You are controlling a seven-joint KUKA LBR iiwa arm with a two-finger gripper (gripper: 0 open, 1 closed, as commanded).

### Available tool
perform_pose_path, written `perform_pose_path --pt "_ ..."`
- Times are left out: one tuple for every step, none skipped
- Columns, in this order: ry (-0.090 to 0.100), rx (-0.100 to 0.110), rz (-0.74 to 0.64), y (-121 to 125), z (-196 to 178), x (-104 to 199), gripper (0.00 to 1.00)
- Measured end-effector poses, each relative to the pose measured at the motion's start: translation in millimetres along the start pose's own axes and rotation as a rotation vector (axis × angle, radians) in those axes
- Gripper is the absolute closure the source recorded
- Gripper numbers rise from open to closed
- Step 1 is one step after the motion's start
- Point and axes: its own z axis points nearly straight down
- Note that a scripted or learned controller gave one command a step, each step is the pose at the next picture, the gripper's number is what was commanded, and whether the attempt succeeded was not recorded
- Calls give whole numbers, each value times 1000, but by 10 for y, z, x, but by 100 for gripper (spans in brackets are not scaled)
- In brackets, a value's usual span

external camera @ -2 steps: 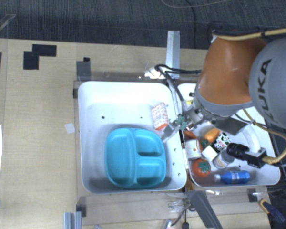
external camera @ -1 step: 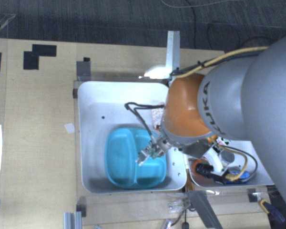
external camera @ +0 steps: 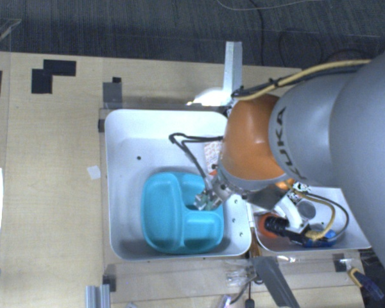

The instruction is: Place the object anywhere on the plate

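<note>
While the arm is reaching across the left bin (external camera: 119, 172), the gripper (external camera: 205, 201) is hovering just over the blue plate's (external camera: 170, 217) right side. Something small and greenish, perhaps the object, is sitting at its tip; whether it is held I cannot tell.

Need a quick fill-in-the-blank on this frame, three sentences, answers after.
1. The sectioned plastic plate is coloured ____.
2. That plate lies in the ____ shallow white bin.
3. The claw of the grey arm with the orange band hangs over the plate's ____ side in the camera view.

Answers: blue; left; right
</note>
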Motion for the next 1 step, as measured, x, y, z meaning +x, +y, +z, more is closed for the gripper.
perform_pose_path --pt "-9 -17 141 51 427 -17 100"
